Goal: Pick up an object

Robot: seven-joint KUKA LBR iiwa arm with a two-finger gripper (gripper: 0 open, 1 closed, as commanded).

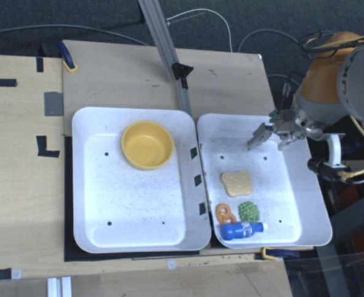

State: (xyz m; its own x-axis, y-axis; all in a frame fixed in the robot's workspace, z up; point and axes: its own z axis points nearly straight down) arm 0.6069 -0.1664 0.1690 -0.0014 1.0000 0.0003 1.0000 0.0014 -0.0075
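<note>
Pincer (270, 136) open, empty. Probably light, stiff: blue bottle (242, 229) near table's front edge; slippery, best gripped across middle.

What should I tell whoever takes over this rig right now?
Gripper: above the upper part of the right bin, fingers spread, nothing between them.
Right bin: tan toast piece mid-bin; pretzel, green toy and blue bottle bunched near the front edge.
Left bin: yellow bowl.
Done: nothing picked yet.
Left: choose an object, probably the toast as it lies nearest, descend and grasp.
</note>
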